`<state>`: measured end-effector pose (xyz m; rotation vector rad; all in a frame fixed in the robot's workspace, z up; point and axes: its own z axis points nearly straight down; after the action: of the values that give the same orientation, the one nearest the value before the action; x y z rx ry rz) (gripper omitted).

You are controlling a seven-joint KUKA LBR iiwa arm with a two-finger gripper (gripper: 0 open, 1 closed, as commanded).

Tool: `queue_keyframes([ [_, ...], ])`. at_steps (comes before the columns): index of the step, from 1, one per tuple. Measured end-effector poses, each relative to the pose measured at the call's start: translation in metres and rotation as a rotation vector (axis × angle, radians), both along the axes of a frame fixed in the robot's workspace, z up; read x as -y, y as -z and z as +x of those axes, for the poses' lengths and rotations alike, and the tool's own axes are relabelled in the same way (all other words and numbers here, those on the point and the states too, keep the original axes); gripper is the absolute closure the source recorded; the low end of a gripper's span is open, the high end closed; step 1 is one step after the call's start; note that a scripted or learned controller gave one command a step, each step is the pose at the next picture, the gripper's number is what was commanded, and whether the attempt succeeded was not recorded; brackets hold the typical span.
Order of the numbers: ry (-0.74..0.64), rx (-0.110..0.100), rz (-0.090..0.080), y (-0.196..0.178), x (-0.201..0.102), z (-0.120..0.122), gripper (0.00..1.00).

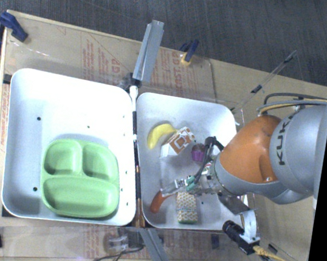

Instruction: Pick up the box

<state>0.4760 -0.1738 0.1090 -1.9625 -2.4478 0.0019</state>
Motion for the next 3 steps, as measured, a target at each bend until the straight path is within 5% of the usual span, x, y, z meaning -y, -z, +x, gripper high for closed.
queue_keyframes([
  [1,-0.003,0.000,-0.001,-0.010,0.001,0.000,1.00],
  [2,-0.264,0.006,-0.003,-0.126,0.013,0.008,1.00],
  [3,-0.585,0.008,-0.004,-0.180,-0.036,0.004,1.00],
])
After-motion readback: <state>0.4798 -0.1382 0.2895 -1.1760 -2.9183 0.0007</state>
